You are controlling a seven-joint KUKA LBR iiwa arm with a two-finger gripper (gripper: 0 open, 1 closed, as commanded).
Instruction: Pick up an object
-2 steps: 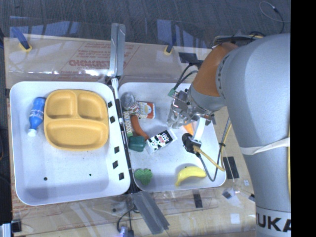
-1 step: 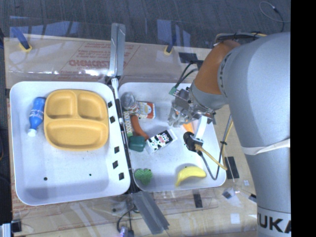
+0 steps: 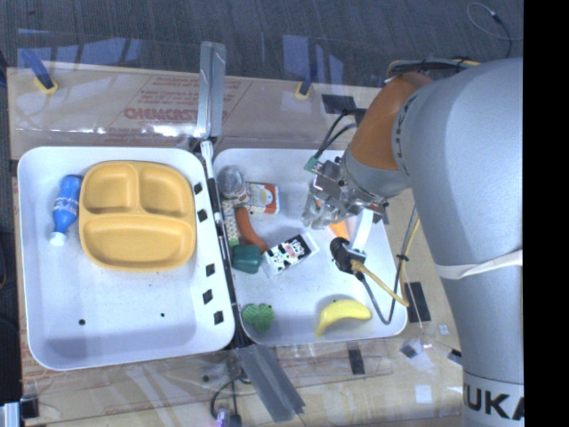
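Note:
My gripper (image 3: 318, 213) hangs over the right bin (image 3: 293, 305), near its upper right part, fingers pointing down toward the bin floor. Nothing shows between them. Left of it lie a small carton with an orange picture (image 3: 260, 198), an orange carrot-like piece (image 3: 248, 229), a dark green piece (image 3: 246, 259) and a black-and-white cow-patterned box (image 3: 290, 253). A yellow banana (image 3: 342, 314) rests at the bin's lower right, and a green strawberry-shaped toy (image 3: 259, 317) at its lower left. A grey round object (image 3: 231, 181) lies at the top left corner.
The left bin (image 3: 107, 318) holds a yellow divided plate (image 3: 138, 213) and a blue bottle (image 3: 65, 205) at its left wall. A metal divider bar (image 3: 211, 92) runs between the bins. The arm's grey body (image 3: 462, 167) covers the bench's right side.

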